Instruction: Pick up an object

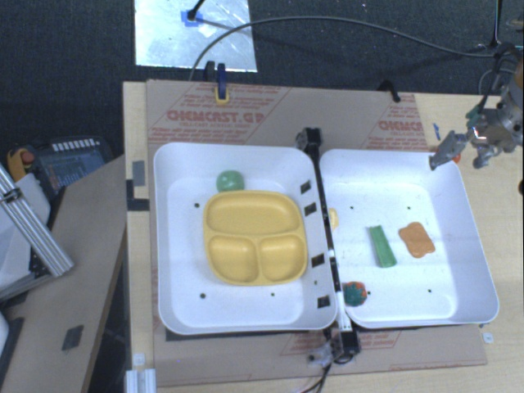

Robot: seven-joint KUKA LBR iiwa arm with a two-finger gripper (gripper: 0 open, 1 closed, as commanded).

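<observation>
Hand: poised at the right bin's far right corner, fingers spread, nothing held.
Green block: lies mid-bin, left of and nearer than the hand.
Long axis: runs near-far.
Orange piece: just right of it.

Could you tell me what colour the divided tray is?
Yellow tray, clearest in the camera view.

Illumination is even and moderately bright, from overhead. The white bins appear near overexposure, with soft, short shadows along their walls. A metal sheet at upper left shows mottled glare. The dark floor is grainy. Overall focus is slightly soft.
</observation>
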